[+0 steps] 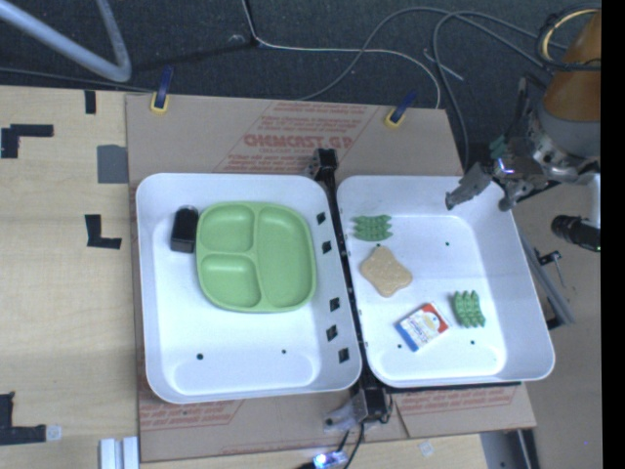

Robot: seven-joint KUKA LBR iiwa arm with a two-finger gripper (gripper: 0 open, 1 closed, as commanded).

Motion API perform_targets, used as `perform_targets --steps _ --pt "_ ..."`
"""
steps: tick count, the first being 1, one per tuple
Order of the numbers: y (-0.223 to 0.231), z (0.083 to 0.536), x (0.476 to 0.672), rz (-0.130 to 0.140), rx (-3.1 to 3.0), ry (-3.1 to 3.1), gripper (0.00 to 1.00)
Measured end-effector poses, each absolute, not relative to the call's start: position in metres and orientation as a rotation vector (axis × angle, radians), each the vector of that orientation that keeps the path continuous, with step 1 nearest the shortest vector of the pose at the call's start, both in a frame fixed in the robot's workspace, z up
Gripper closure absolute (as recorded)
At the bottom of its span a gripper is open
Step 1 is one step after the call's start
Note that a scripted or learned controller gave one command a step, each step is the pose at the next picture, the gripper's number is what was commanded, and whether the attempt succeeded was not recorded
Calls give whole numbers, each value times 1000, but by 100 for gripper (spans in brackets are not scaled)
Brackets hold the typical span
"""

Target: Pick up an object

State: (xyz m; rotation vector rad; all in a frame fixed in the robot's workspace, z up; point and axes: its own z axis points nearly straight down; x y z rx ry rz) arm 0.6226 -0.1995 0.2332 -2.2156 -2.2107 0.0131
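Glossy green plastic tray (258, 257), smooth white plastic bins (161, 291), matt cardboard sheet (293, 135), wood-look bench (59, 301)

The tabletop (59, 262) is light wood-grain, marked with several black and grey tape pieces along its left side. A brown cardboard sheet (283, 135) with red printed lettering lies flat on it, secured at its far edge by two blue-and-yellow clamps (160, 96). Beyond the tabletop, the floor (322, 8) is dark blue-grey carpet. Thin pale cables (410, 37) loop across the carpet. A grey metal tube (68, 37) crosses the upper left corner. Lighting is even and diffuse.
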Motion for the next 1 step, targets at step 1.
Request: perform_targets --steps 1 --pt "-199 241 625 2 -2220 -2222 0"
